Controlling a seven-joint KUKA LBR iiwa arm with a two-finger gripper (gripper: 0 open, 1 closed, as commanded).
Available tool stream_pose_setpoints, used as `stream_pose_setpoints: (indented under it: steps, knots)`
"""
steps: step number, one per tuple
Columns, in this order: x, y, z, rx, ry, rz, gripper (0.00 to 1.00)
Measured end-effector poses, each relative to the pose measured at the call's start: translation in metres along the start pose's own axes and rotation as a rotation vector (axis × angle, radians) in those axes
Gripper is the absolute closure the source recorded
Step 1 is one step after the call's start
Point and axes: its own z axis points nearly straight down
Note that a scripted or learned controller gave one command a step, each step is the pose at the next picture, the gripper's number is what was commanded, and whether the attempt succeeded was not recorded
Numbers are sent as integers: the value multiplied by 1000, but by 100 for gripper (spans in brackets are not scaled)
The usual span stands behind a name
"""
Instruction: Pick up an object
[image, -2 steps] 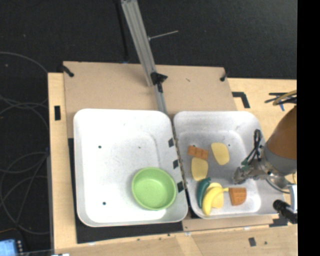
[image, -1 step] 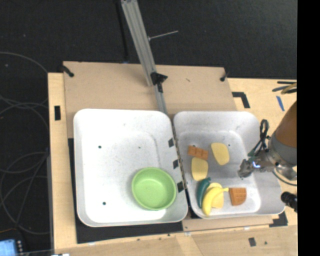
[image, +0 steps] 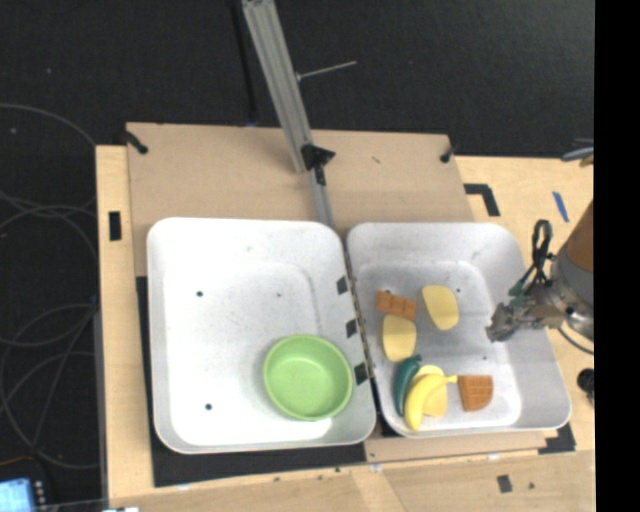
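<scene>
My gripper (image: 500, 325) is at the right side of the frame, low over the right edge of the right bin (image: 440, 245). It looks small and dark from up here, and I cannot tell how it is set. I see nothing in it. It is near the bin's right wall, and I cannot tell if it touches the wall.

The things I could pick up are all in the right bin, to the left of my gripper. A pale yellow piece (image: 441, 306) is the one closest to it, in the middle of the bin. A second pale yellow piece (image: 399, 338) lies lower and more to the left. A small orange block (image: 395, 304) sits just above that one. At the bottom of the bin lies a yellow banana (image: 428, 393), and a dark green thing (image: 404, 378) is touching its left side. Just beside the banana, on the right, is an orange wedge (image: 475, 392).

The left bin (image: 220, 270) has a light green bowl (image: 307, 376) in its lower right part. Both bins sit side by side on the counter (image: 290, 170).
</scene>
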Motion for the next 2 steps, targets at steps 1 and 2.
stream_pose_setpoints:
  steps: [1,2]
  knots:
    - [-1,2,-34,-4,0,-1,100]
    - [53,-3,-30,1,1,-3,100]
